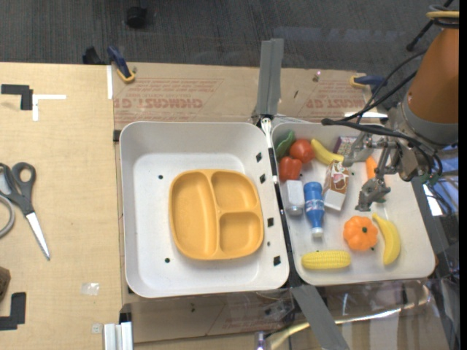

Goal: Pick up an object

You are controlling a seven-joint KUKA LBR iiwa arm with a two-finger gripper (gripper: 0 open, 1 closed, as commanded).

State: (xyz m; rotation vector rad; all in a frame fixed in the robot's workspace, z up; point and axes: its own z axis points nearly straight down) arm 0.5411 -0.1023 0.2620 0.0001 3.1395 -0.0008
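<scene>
A: What sits on the bench in the camera view?

B: Two shallow white plastic bins. The left bin (pixel 139 217) holds a yellow three-compartment plastic tray (pixel 217 214) near its middle. The right bin (pixel 419 257) is crowded with toy food.

A: Name it, clockwise.

B: At twelve o'clock of that bin, a red toy tomato (pixel 301 149) with a red pepper (pixel 290 168) just below and a green piece (pixel 285 140) at the bin's top-left corner. A small yellow banana (pixel 325 152) lies beside the tomato. Toward the centre are a small brown-and-white carton (pixel 336 181), a blue plastic bottle with a white cap (pixel 314 206) and a grey-white container (pixel 293 197) at its nine o'clock. At five o'clock lie an orange toy pumpkin (pixel 360 233) and a larger yellow banana (pixel 388 239); at six o'clock, a yellow corn cob (pixel 326 259).

A: And the arm?

B: Its two-finger metal gripper (pixel 374 189) hangs over the right bin at about three o'clock, above the pumpkin. The fingers stand close together with nothing between them.

A: The surroundings?

B: A pale wooden tabletop (pixel 58 195) with grey-handled scissors (pixel 25 203) at nine o'clock, brown cardboard (pixel 182 97) behind the bins, dark carpet (pixel 219 13) beyond.
</scene>
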